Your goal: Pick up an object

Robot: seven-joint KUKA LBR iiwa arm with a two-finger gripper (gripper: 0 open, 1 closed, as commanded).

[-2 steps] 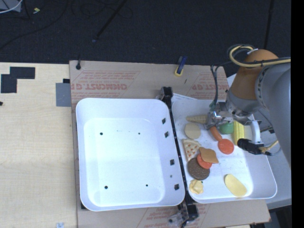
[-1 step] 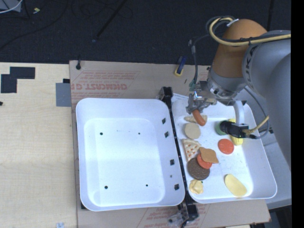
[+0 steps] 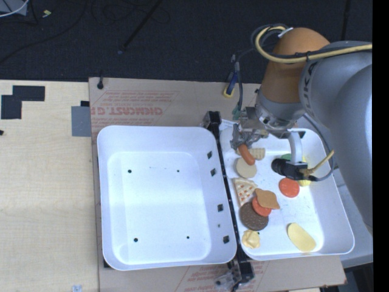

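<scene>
The gripper [image 3: 246,140] is low over the upper left part of the right bin [image 3: 331,224], and the reason seems clear: it stands directly at a small orange-red sausage-like piece [image 3: 246,154], which I judge to be the target. I cannot tell if the fingers are open or closed, and the piece is not visibly between them. This piece is long, rounded and smooth, lying at a slant just above a pale round disc [image 3: 246,169]. The other toy foods (a yellow oval [image 3: 301,236], a brown disc [image 3: 253,217]) lie lower in the same bin. The left bin [image 3: 106,181] is in the centre of the frame.
</scene>
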